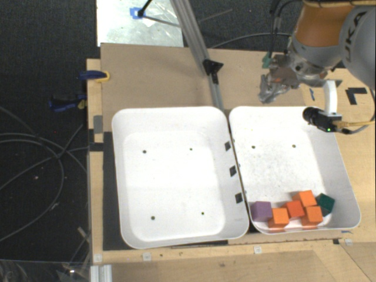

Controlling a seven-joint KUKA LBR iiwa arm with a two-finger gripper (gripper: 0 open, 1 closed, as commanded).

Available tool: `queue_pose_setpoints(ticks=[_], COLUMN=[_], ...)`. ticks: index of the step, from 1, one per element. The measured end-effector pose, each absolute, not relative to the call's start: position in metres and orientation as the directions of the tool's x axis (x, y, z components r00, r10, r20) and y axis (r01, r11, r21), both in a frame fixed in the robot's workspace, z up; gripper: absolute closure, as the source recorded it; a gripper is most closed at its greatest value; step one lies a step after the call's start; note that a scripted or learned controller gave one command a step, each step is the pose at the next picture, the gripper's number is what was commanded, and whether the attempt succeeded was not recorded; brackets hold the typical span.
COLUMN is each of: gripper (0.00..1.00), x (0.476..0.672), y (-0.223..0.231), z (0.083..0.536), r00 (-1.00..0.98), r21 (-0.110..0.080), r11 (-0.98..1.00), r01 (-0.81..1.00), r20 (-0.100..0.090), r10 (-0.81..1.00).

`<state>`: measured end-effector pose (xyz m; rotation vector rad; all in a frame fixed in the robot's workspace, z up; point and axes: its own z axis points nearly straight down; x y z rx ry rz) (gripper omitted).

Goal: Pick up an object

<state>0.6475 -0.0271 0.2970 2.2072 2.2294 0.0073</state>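
Observation:
Several small blocks lie bunched in the near right corner of the right bin (pixel 276 157): a purple block (pixel 261 210), several orange blocks (pixel 295 208) and a dark green block (pixel 325 203). My gripper (pixel 269 93) hangs over the far edge of the right bin, well away from the blocks, pointing down. No block is at its tip. The grey wrist with its orange band (pixel 320 16) rises above it at the top right.
The left bin (pixel 176 175) sits beside the right one, with black clips (pixel 232 170) along the shared rim. A slanted metal pole (pixel 194 34) crosses the bench behind the bins. A small black camera unit (pixel 320 117) juts over the right bin's far right rim.

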Motion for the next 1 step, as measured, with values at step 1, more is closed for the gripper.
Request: queue_pose_setpoints(ticks=[1], gripper=[1.00], x=[0.6008], y=[0.0150], z=[0.2550], r00=[-0.009], r21=[-0.006], r11=[0.009], r01=[1.000], r20=[0.002], r10=[1.000])
